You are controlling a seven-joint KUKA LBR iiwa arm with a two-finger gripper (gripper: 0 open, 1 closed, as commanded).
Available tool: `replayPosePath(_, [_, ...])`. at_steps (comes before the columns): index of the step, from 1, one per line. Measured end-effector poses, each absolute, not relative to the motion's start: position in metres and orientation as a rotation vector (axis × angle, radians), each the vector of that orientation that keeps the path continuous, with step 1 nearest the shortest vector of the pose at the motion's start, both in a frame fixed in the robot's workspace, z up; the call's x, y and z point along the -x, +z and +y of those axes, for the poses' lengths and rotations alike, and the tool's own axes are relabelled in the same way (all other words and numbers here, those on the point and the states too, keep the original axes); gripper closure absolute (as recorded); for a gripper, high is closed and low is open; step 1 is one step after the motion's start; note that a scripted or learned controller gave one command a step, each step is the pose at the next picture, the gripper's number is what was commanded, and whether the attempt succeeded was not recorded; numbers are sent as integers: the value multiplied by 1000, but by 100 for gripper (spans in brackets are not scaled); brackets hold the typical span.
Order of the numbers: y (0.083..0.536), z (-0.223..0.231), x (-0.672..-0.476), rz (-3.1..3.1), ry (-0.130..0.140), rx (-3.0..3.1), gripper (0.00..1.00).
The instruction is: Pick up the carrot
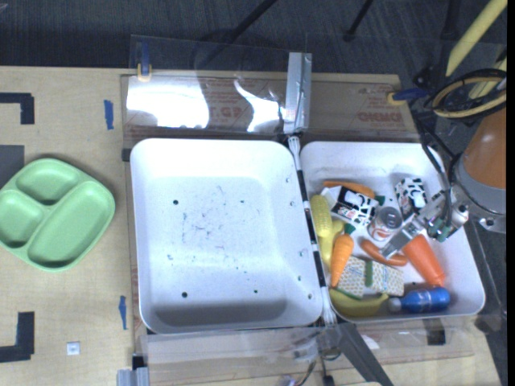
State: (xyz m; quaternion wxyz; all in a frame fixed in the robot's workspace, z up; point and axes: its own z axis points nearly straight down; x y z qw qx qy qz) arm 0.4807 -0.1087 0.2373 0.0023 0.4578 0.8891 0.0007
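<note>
Hovering end effector (414, 230) in the right bin (475, 284), finger state unclear, just beside a carrot (424, 260), second carrot (341, 253) nearby.

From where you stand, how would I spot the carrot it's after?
Look in the right-hand white bin, the crowded one. Near its left wall, beside the yellow corn cob, lies the carrot: a small orange cone pointing down, smaller than the big orange cone near the pincer.

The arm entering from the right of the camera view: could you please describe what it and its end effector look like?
The arm shows a rounded orange band with grey casing beneath. The end effector is a small grey metallic assembly with greenish parts near the wrist. Black and yellow cables loop beside it.
</note>
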Motion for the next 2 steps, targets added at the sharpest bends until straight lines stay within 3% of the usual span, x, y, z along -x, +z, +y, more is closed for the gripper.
replayPosePath(1, [105,-98,-480,2922,3,-1147,0])
replayPosePath(2, [174,-137,-503,2721,1,-1563,0])
